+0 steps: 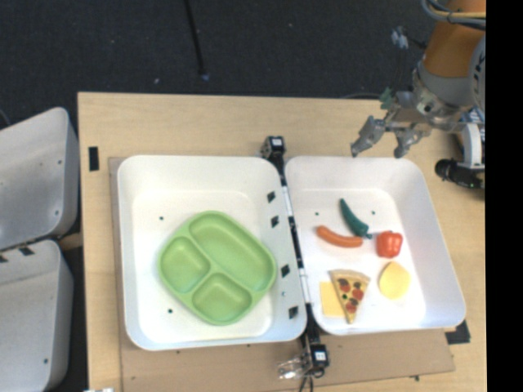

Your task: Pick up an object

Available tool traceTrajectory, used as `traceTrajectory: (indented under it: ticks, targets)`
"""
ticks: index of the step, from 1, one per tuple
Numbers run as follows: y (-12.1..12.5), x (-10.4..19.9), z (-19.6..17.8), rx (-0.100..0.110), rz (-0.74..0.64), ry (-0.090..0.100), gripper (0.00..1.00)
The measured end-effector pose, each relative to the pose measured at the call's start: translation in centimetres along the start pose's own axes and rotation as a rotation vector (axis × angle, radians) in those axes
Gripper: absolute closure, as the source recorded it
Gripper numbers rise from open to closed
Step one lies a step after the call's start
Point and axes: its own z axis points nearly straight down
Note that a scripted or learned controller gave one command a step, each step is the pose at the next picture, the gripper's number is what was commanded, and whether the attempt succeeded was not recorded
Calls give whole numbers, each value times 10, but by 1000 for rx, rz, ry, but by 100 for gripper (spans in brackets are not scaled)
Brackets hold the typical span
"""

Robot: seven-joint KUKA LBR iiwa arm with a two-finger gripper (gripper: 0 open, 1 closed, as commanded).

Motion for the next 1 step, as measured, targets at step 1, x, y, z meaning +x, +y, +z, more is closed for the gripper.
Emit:
traceTrajectory:
  ticks: [1]
  targets:
    - [2, 0, -9, -14, -2, -1, 0]
